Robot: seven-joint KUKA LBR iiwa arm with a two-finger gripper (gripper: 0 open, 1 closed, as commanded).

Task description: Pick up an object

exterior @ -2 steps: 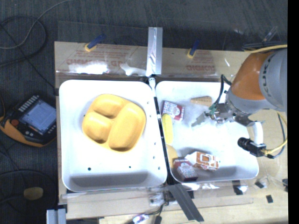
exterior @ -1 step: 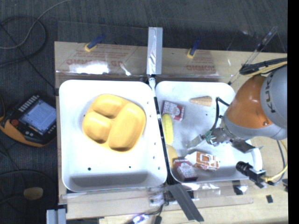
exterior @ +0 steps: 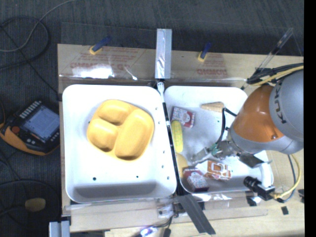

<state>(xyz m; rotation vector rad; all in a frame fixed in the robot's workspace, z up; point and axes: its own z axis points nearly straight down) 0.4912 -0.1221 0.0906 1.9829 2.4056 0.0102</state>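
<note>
My gripper [exterior: 210, 154] is low in the right bin [exterior: 232, 94], under the orange band of the arm [exterior: 256, 120]. It hovers just above an orange and white packet [exterior: 218, 170] and beside a red packet [exterior: 196, 179] near the bin's front wall. Nothing shows as held. A yellow corn cob [exterior: 177, 135] lies along the bin's left wall, with a red and white packet [exterior: 182, 116] behind it. A pale wedge [exterior: 213, 106] lies at the back. The arm hides the bin's right part.
The left bin [exterior: 79, 181] holds a large yellow lobed object [exterior: 120, 128]. A metal divider strip [exterior: 164, 53] stands behind the wall between the bins. Off the bench at left lies a handheld pendant [exterior: 34, 127], with cables on the floor.
</note>
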